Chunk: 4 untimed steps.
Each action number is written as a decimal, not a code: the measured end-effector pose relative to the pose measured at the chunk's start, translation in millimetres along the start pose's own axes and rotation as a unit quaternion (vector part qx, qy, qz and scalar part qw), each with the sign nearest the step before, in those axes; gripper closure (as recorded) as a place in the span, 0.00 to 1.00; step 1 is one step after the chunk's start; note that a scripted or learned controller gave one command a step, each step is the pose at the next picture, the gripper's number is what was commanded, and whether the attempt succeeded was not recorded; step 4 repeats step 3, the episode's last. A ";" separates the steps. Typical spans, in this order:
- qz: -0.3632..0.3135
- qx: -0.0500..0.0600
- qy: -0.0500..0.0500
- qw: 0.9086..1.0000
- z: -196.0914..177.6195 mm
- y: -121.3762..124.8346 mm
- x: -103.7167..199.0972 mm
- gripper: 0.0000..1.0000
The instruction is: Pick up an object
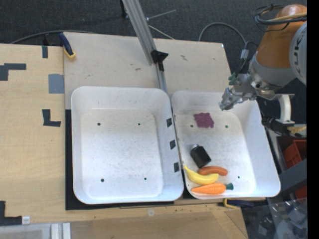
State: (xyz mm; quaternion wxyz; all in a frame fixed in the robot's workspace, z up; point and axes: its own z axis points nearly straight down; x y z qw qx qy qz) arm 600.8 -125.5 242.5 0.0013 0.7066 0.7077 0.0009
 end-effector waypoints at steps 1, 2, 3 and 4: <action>-0.003 0.001 0.001 1.000 -6.9 8.3 57.0 1.00; -0.002 0.003 0.001 1.000 8.6 10.7 111.2 1.00; -0.003 0.003 0.001 1.000 20.0 23.3 168.2 1.00; -0.003 0.003 0.001 1.000 20.0 23.3 168.2 1.00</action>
